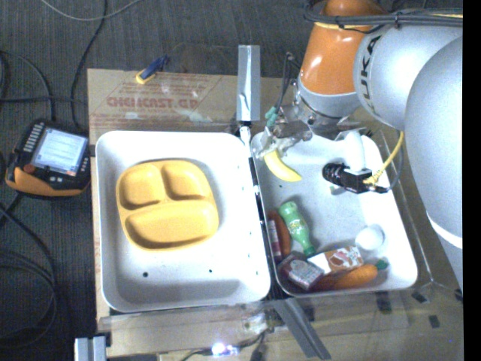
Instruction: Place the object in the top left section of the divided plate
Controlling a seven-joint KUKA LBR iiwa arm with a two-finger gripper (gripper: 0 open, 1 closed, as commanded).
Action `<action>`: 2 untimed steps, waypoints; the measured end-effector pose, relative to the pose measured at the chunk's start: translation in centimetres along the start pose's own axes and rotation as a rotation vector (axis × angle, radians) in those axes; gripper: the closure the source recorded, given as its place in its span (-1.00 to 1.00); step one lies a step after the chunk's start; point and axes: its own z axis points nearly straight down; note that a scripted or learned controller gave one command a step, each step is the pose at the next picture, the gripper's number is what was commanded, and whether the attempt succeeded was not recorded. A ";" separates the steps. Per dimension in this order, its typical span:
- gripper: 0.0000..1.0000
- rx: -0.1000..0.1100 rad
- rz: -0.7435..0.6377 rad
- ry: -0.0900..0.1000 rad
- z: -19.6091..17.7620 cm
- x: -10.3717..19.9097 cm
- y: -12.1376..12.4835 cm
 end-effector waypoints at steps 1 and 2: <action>1.00 0.003 0.079 0.001 1.8 10.2 0.7; 1.00 0.002 0.023 -0.001 6.3 10.2 -0.9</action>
